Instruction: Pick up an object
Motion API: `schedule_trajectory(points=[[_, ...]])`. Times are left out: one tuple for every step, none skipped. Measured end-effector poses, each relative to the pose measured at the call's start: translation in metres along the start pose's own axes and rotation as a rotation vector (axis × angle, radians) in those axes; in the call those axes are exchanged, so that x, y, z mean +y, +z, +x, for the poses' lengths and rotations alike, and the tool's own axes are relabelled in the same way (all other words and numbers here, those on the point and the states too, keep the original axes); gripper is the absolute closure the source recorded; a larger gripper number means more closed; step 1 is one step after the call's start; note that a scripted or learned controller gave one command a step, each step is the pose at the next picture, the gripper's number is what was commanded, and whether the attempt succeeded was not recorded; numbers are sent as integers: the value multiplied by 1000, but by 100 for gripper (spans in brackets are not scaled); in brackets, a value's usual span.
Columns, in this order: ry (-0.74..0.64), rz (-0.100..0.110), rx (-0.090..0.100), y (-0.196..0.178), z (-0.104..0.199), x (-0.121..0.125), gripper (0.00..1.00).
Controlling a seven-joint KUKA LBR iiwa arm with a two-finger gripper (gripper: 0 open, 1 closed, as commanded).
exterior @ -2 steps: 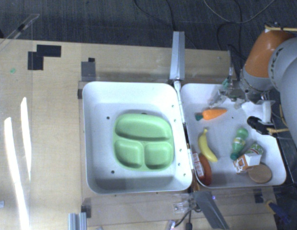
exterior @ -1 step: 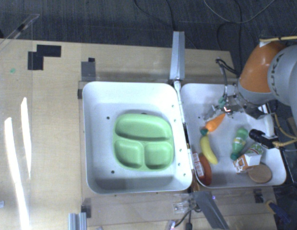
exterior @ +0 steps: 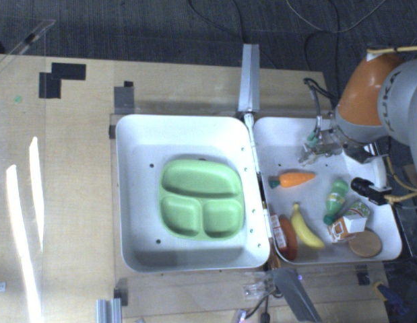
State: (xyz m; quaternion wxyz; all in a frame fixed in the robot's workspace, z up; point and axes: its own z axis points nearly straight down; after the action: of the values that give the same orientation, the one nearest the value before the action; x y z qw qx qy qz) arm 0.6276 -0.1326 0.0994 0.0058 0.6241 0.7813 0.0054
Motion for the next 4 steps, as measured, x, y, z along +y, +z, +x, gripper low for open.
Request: schedule_trajectory(points=[[0,0,0,0,0,0,0],[72,12,0,-8,-21,-62,0],[-81,4,-7,9,41,-41,0],[-76,5,-5,9,-40,-76,0]])
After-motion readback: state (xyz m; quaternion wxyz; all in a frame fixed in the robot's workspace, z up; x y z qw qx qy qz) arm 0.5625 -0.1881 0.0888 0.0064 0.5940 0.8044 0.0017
